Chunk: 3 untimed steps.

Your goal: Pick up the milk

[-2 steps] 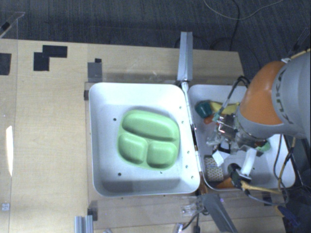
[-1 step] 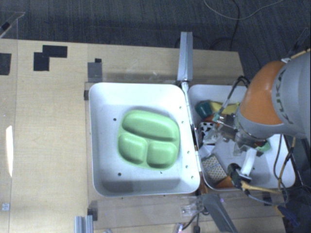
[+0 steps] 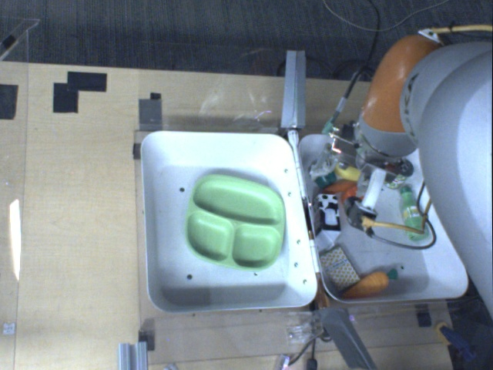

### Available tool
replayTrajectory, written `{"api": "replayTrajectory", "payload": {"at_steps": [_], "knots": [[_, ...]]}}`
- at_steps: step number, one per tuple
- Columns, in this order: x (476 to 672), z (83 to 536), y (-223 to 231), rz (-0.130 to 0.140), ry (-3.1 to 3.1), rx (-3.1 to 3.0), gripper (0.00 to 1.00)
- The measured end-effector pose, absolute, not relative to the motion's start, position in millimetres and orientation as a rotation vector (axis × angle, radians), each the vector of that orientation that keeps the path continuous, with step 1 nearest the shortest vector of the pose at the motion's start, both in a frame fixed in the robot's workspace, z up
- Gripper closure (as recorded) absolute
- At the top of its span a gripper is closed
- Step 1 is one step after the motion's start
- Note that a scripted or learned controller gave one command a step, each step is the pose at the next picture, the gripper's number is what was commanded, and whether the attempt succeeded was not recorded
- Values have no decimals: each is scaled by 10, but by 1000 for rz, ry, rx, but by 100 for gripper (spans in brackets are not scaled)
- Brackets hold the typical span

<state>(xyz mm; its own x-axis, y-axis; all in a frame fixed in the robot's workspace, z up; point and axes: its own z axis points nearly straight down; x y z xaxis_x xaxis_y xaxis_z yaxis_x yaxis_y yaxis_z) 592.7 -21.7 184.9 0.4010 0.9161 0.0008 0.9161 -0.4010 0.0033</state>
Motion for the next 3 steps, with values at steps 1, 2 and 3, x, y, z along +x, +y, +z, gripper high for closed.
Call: {"api": "replayTrajectory", "payload": {"at_steps": [1, 2, 3], "knots": [[5735, 1850, -745, 3, 1825, 2555, 0], [4877, 2198, -885, 5, 1942, 2466, 0], [5256, 1244, -851, 26, 2020, 2385, 0]]}}
